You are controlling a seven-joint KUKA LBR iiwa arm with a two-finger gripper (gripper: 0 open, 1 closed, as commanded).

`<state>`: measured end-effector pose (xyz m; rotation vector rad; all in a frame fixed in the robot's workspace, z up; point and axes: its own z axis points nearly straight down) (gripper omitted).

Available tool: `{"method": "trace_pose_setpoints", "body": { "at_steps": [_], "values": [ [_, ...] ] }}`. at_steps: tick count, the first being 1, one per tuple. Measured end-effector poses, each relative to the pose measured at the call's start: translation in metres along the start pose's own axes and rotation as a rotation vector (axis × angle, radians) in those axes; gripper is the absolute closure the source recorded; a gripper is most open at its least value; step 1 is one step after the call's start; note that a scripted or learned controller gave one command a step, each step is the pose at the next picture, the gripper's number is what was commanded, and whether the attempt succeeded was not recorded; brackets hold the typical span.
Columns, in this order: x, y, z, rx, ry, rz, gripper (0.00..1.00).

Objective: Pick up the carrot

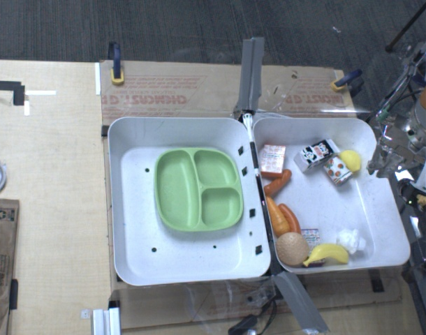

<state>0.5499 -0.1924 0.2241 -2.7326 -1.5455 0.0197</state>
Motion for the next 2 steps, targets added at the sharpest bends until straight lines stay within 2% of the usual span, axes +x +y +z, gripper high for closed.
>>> {"method": "trace_pose_setpoints", "body": {
  "at_steps": [2],
  "values": [
    [0.0006,0.0000,-0.0151,0.006,-0.007,-0.008,1.00]
  ]
}}
